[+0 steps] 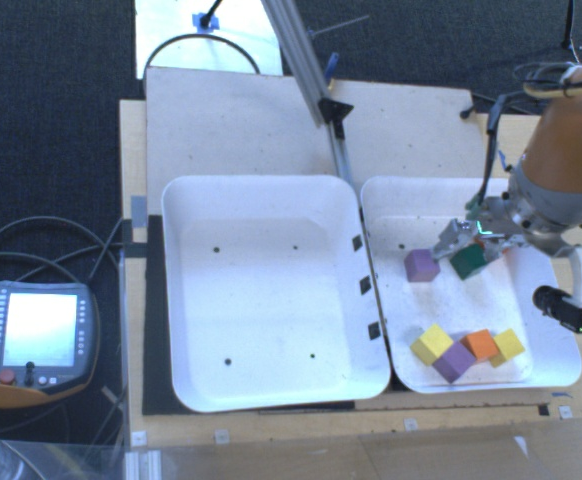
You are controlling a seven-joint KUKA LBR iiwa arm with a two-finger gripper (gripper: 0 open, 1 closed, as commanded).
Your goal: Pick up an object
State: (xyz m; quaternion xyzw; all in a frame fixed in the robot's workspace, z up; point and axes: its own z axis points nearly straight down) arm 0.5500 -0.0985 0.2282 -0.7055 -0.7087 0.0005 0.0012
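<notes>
The right bin (561, 368) holds several small blocks. My gripper (474, 248) hangs over the upper middle of this bin, reaching in from the right, and is shut on a tilted dark green block (468, 261) that sits between its fingers. A purple cube (421, 265) lies just left of the gripper, apart from it. Along the bin's front lie a yellow cube (433, 343), a second purple cube (454, 361), an orange cube (482, 344) and a smaller yellow cube (508, 346), packed close together.
The left bin (186, 298) stands beside the right one, with a shared ridge between them. A slanted metal pole (301, 43) rises behind the bins. A teach pendant (33, 343) with cables lies on the floor at the left.
</notes>
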